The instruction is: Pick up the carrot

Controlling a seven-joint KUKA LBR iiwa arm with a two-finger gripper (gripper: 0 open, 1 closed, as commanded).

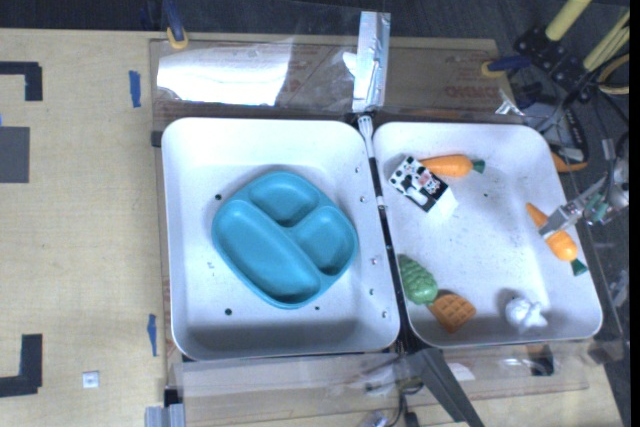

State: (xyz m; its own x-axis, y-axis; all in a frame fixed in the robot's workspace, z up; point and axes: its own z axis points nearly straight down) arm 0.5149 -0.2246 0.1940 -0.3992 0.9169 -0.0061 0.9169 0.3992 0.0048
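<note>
Gripper (572,211) first: we catch it at the right wall of the right bin (490,245), a small metallic shape low over the rim, and we cannot tell whether it is open or closed. Right beside it an orange piece (563,245) lies against that wall, too blurred for us to say whether the two touch.

Now the carrot (446,165): it lies flat in the far part of the same bin, green end pointing right, well apart from the gripper. Just beside it, toward the bin divider, sits a black-and-white printed box (420,183); its print is too small for us to read.

Along the near side we see a green bumpy item (417,280), next to it an orange waffle-patterned item (452,311), and further right a pale grey lump (525,312).

Over in the left bin (180,215) rests a blue divided plate (285,237). Beyond both bins a clear plastic sheet (250,55) lies on the bench, with blue tape marks (134,87) at its left.
</note>
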